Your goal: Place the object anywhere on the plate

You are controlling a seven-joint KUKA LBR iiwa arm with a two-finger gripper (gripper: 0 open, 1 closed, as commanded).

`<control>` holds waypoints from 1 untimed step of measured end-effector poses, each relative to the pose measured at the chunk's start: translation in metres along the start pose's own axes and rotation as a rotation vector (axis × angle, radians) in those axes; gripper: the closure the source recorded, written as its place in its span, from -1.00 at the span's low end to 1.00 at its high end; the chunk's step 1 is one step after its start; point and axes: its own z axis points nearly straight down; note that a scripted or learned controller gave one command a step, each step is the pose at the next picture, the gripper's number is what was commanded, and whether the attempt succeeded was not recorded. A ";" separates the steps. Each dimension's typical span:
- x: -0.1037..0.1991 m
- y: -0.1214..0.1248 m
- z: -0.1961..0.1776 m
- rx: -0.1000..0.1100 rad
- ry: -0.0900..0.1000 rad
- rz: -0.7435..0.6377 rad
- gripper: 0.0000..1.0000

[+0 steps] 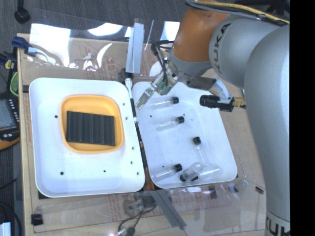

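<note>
A yellow plate with a dark ridged insert lies in the left white bin. Several clear vials with black caps lie in the right bin: one near the top, one below it, a small one at mid-right, and two at the front. My gripper hangs over the right bin's top-left corner, close to the wall between the bins, slanting down to the left. It is just left of the topmost vial. I see nothing clearly held in it.
The big grey arm with its orange band covers the right side and the back of the right bin. A metal bar stands upright behind the bins. Cables and a device lie at the left edge.
</note>
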 end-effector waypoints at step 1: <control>-0.017 0.010 -0.020 -0.001 -0.003 -0.311 -1.00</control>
